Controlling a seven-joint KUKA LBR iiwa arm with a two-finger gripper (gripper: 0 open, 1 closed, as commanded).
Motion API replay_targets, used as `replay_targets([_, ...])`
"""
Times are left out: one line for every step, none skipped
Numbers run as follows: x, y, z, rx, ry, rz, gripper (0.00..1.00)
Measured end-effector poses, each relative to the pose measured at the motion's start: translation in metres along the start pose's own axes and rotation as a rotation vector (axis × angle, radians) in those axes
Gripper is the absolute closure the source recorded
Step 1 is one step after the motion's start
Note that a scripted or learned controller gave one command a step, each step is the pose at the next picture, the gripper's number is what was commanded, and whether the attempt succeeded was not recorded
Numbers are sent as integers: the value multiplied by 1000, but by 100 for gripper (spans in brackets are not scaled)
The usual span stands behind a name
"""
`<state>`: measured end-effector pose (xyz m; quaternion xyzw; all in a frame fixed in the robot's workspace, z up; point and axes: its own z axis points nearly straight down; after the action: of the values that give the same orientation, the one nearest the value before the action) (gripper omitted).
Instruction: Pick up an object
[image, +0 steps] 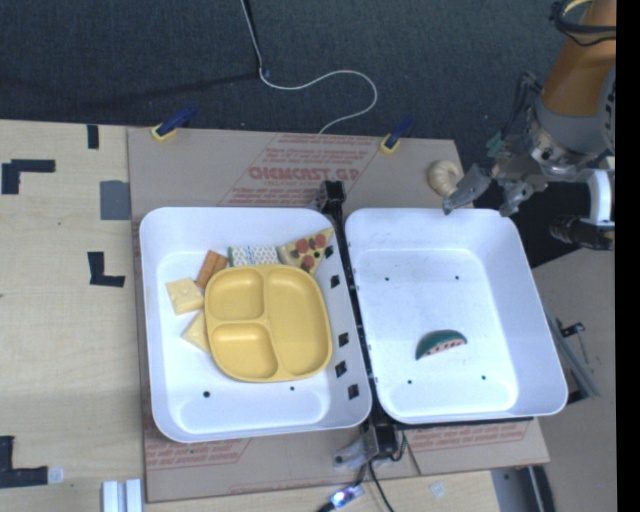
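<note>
Counter is carrying 2 white bins: left bin (160, 300), right bin (500, 290). Left bin is holding 1 yellow divided plate (268, 322) w/ 3 compartments, plus approx. 5 small toy food pcs along its far and left edges. Right bin is holding 1 watermelon slice (441, 344).

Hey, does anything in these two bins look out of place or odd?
Yes: a small beige lump lies on the cardboard outside the right white bin, beyond its far rim. The yellow divided plate also lies on top of flat toy pieces, partly covering them.
</note>
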<state>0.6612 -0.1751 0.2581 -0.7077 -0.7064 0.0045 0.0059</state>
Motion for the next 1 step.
replay_targets([1,2,-9,-13,-2,-3,0])
